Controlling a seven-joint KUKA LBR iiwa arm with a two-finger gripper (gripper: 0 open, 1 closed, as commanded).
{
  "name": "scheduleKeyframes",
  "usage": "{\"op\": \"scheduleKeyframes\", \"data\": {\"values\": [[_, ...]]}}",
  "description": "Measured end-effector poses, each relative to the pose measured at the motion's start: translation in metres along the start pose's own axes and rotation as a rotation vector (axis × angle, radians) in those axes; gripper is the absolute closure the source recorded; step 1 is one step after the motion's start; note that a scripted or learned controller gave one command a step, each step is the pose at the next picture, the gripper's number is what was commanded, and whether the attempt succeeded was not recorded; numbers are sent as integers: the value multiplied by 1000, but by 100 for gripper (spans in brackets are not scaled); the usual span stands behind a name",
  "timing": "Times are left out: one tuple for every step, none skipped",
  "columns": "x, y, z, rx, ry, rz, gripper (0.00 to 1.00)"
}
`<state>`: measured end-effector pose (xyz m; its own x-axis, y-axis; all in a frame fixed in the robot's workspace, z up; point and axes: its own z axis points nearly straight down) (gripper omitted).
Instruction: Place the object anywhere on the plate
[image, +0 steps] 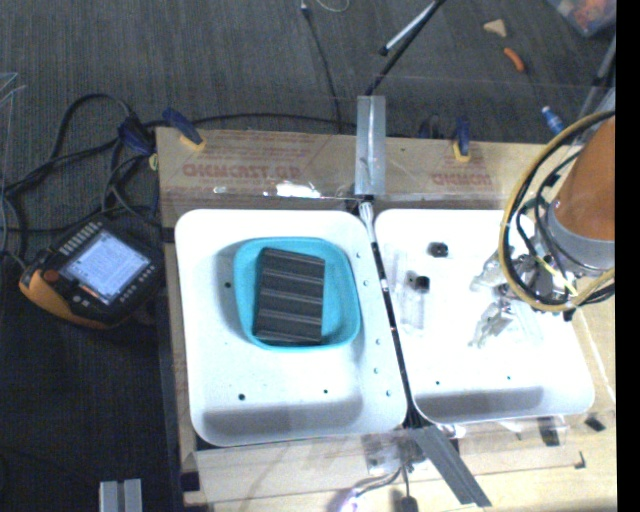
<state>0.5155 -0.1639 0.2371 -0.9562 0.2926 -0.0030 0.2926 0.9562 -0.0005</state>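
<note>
Nearest you, the dark grey ribbed rectangular block (290, 295) lies flat on the turquoise square plastic plate (345, 300) in the left white bin (200, 330). Beyond, over the right white bin (460, 385), your two-finger gripper (494, 300) hangs spread open, gripping nothing.

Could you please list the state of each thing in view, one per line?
Dark ridged block: lying flat on the plate, apart from the hand.
Blue plate: sitting in the left bin, carrying the block.
Left bin: holds the plate.
Right bin: holds two small dark pieces near its left side.
Hand: over the right bin, holding nothing I can see.
Handheld screen: lit, resting left of the bench.
</note>
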Motion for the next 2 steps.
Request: {"op": "scheduleKeyframes", "data": {"values": [[16,-55,89,0,3,160,0],[16,-43,146,-1,-10,460,0]]}}
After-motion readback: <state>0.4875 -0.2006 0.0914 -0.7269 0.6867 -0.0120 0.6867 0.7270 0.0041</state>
